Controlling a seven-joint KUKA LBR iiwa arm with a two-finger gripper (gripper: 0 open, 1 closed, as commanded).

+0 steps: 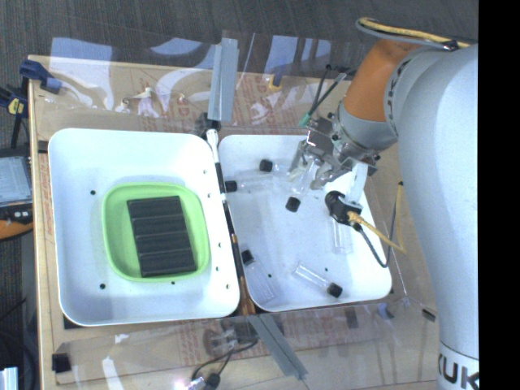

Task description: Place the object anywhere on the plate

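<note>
Clear tubes [309,275] with black caps lie scattered over the floor of the right bin [268,295], and I take one of them to be the object to move. My gripper [315,171] hangs over the upper part of that bin. Too much glare and clear plastic sits around the jaws, so I cannot tell whether they are wide, narrow or closed on something. The nearest loose piece I can make out is a black cap [292,204], just below and left of the jaws; I can't read which way its tube runs.

The green plate [114,218] sits in the left bin [69,161], well apart to the left, across the two touching bin walls. A dark ridged block [161,236] covers its middle, so I judge the free room is a band of green round that block.
</note>
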